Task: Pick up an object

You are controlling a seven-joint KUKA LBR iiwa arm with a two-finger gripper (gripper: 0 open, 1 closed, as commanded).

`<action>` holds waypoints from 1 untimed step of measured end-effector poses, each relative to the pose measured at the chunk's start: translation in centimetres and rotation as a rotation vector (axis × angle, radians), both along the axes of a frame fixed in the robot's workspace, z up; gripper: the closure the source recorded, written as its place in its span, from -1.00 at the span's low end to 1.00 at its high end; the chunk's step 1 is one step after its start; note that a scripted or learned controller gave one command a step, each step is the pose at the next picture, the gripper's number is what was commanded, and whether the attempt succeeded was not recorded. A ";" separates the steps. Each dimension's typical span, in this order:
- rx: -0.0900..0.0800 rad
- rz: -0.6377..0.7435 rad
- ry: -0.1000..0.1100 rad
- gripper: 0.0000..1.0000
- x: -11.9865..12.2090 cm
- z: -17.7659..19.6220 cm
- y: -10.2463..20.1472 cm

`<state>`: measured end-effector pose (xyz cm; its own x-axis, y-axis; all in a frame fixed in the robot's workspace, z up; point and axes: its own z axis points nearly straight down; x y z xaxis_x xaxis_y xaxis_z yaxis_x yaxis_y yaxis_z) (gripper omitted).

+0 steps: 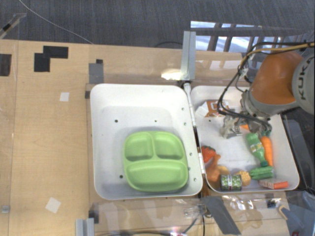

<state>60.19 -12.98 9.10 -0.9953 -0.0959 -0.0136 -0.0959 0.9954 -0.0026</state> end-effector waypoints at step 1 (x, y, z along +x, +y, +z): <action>-0.003 0.049 -0.005 -1.00 -2.4 0.0 -3.7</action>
